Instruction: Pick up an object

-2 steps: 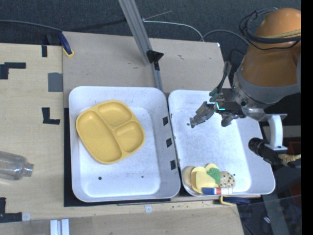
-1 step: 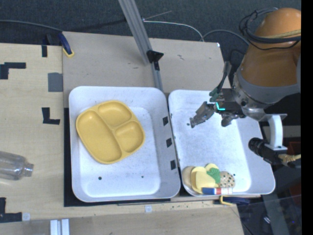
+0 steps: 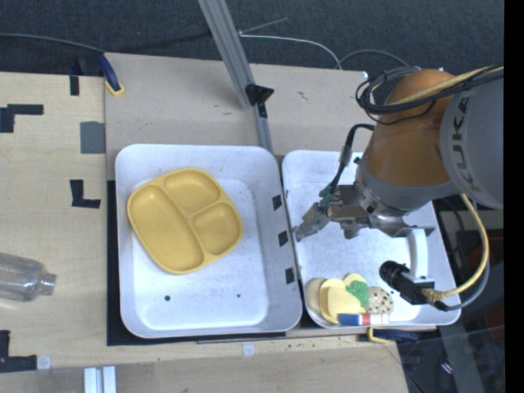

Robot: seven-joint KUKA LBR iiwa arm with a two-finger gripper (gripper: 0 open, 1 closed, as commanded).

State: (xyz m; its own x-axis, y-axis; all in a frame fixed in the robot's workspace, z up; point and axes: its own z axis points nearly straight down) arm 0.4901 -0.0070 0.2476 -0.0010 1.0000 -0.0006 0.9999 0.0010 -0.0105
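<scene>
Arm (image 3: 426, 137): grey with an orange band, reaching in from the right and hanging over the right bin.
End effector (image 3: 304, 226): points left, low over the right bin's left half, just beside the wall shared by the two bins. Whether it is spread or pressed together cannot be told; nothing shows pinched in it.
Right bin (image 3: 315, 170): white floor bare at the far and left parts; the arm covers its middle.
Small objects (image 3: 348, 297): a pale yellow piece, a green-yellow piece and a speckled one lie bunched in the right bin's near corner, touching the near wall, apart from the end effector.
Left bin (image 3: 196, 301): the near strip and right side of its floor lie bare.
Yellow divided plate (image 3: 184, 219): lies flat in the left bin, toward its far left part.
Surface (image 3: 49, 219): a clear bottle (image 3: 24, 277) lies on its side left of the bins, well apart.
</scene>
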